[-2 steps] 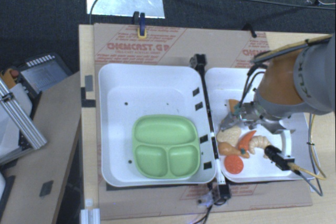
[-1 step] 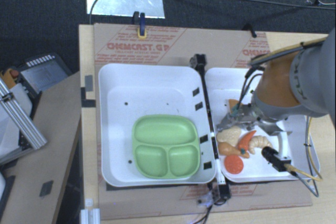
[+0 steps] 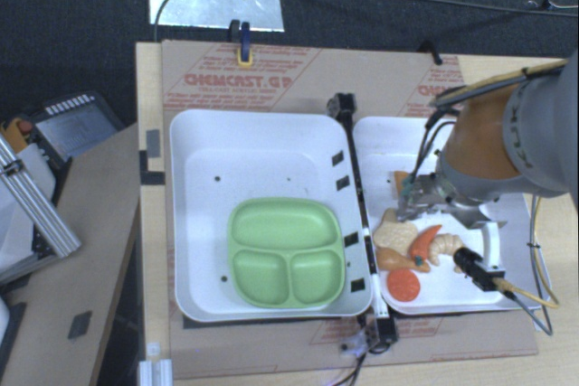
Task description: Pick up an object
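Arm [image 3: 507, 140]: it is seen reaching in from the right, bent low over the right bin [image 3: 380, 136].
Gripper [image 3: 410, 200]: it is lowered into the right bin, poised right over a small heap of toy food.
Grip: open or closed cannot be told, as the end of the gripper is lost against the clutter beneath it; whether anything is held cannot be told either.
Pale bun [image 3: 394, 234]: it is found just beneath the gripper on the near side, so close that contact cannot be ruled out.
Orange carrot [image 3: 423, 241]: it is laid at a slant just beside the gripper, to its near right, against the bun.
Beige piece [image 3: 447, 247]: it is tucked against the carrot, a little further right of the gripper.
Red disc [image 3: 403, 286]: it is set flat, apart from the gripper, by the bin's front wall.
Green tray [image 3: 285, 250]: it is well apart, off to the gripper's left, lying in the left bin [image 3: 208, 149].
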Available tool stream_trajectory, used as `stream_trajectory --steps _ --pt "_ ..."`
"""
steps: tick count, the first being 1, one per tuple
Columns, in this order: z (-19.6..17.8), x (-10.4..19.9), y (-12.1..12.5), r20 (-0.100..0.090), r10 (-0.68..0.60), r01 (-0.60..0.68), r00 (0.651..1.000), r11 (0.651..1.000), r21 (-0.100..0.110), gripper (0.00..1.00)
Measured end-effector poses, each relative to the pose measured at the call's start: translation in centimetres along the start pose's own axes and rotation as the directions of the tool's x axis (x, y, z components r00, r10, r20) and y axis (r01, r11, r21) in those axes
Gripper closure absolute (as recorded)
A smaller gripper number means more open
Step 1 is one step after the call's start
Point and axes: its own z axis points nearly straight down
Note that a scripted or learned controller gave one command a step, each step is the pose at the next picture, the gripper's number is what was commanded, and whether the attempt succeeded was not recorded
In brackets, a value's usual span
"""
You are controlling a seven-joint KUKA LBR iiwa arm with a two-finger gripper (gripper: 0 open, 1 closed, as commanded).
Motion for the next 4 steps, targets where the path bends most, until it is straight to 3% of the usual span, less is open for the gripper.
stream_trajectory --steps 3,4 --pt "-15.7 0.2 0.9 0.002 -0.003 0.003 1.000 1.000 0.004 1.00" --pt "-14.5 5.9 0.2 -0.001 -0.007 0.007 1.000 1.000 0.010 1.00"
